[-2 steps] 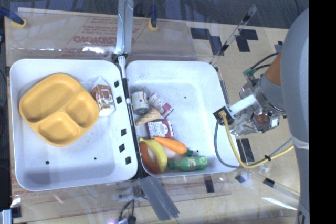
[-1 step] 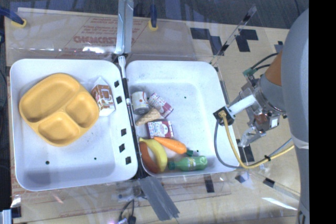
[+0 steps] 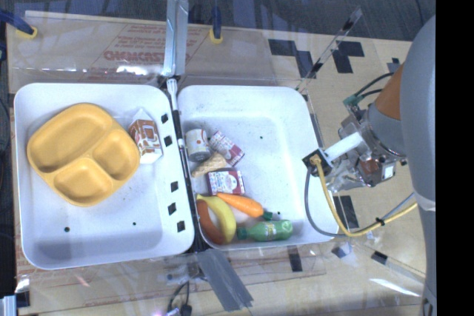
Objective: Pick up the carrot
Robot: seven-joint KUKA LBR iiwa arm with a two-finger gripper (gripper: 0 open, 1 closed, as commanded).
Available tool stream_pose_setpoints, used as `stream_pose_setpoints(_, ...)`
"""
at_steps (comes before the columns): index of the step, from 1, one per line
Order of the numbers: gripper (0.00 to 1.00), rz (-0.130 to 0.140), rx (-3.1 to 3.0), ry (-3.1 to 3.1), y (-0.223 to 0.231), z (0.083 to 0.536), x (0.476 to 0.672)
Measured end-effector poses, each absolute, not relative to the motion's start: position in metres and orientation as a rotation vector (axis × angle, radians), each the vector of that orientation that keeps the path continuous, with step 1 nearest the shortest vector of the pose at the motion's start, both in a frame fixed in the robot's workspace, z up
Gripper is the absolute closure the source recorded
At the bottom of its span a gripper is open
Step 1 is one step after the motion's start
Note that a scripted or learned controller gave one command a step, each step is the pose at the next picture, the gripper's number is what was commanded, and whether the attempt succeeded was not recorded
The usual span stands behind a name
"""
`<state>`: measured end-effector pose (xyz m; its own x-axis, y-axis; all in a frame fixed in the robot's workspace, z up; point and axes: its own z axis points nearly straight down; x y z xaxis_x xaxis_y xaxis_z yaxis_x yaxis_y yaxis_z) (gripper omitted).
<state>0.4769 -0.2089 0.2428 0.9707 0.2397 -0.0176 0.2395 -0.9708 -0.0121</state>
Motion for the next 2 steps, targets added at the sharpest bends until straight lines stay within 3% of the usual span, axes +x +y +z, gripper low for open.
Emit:
stream_pose_setpoints(1, 0.0, 0.03, -3.107, -0.378, -0.2086, 0.243, 0.477)
stream_pose_setpoints(2, 1.0, 0.044, -3.102, -0.39, -0.2077, 0.2483, 0.4774)
